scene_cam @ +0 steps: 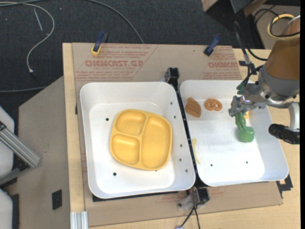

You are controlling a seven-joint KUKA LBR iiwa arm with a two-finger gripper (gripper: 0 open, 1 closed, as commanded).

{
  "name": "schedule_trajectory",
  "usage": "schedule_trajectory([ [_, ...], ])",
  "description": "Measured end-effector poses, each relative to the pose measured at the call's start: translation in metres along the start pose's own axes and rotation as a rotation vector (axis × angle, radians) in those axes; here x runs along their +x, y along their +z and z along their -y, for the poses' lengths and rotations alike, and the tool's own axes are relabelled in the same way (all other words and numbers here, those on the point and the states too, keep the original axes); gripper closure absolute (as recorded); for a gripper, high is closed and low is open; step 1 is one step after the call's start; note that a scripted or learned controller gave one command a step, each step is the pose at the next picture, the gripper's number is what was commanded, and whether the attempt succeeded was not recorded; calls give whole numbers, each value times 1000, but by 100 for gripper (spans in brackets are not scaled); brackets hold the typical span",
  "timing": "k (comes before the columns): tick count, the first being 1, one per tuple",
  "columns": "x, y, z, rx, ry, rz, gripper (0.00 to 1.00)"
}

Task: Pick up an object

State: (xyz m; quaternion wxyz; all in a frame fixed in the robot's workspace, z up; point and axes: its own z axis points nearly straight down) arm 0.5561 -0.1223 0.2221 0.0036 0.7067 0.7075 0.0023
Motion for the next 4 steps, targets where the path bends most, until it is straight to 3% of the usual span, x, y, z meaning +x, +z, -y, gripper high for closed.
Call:
schedule_trajectory([
  [1, 0, -25, -1, 4, 0, -1, 100],
  [4, 166, -22, 19, 11, -6, -5, 100],
])
